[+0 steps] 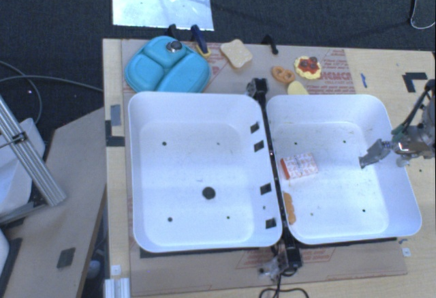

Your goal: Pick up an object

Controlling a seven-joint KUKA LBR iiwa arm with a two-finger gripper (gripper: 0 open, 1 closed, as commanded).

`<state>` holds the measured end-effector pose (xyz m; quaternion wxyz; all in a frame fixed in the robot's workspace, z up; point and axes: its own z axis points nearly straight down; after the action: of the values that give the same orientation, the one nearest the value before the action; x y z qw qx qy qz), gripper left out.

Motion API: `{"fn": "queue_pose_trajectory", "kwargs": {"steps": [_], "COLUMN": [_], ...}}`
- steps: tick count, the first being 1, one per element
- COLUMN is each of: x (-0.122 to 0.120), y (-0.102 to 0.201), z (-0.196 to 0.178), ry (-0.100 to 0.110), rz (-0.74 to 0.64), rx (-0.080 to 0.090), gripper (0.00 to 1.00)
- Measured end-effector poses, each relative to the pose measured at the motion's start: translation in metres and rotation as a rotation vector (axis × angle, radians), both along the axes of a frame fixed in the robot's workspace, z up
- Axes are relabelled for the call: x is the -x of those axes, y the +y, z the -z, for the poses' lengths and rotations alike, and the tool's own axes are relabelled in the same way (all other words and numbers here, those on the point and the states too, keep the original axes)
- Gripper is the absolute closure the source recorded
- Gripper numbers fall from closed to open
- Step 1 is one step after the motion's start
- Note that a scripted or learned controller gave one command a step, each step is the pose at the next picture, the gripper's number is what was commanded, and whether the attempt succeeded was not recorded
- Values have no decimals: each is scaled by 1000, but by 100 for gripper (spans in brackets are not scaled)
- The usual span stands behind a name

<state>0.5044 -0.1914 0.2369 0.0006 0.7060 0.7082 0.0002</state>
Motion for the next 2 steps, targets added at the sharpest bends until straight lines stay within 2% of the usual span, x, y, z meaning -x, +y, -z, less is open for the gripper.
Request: {"fn": "queue_pose_trajectory", "kwargs": {"steps": [1, 2], "x": [-33, -103], "y": [103, 46], "z": [94, 150], "ry": [4, -8], "rz": [-10, 2], "rx": [-5, -4], "gripper": [0, 0]}}
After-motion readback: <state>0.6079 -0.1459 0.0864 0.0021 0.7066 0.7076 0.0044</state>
